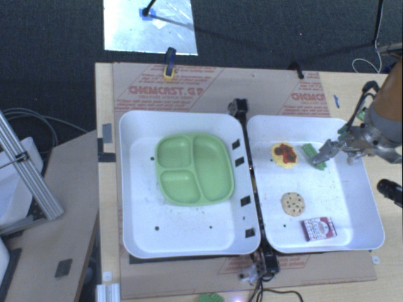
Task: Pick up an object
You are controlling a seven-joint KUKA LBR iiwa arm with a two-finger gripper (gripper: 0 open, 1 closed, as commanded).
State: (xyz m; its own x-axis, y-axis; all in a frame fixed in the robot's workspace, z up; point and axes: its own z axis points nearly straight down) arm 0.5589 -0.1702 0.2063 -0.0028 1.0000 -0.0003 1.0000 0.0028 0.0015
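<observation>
1. My pincer hangs low over the right bin, its tip at a small green piece near the bin's far side.
2. I cannot tell how far it is parted, nor whether it has the green piece.
3. Close by lie a yellow-and-red toy food, a cookie and a red packet; the left bin holds a green divided plate.
4. I judge this the reaching and grasping step.
5. Next calls for closing squarely on the green piece, then lifting straight up.
</observation>
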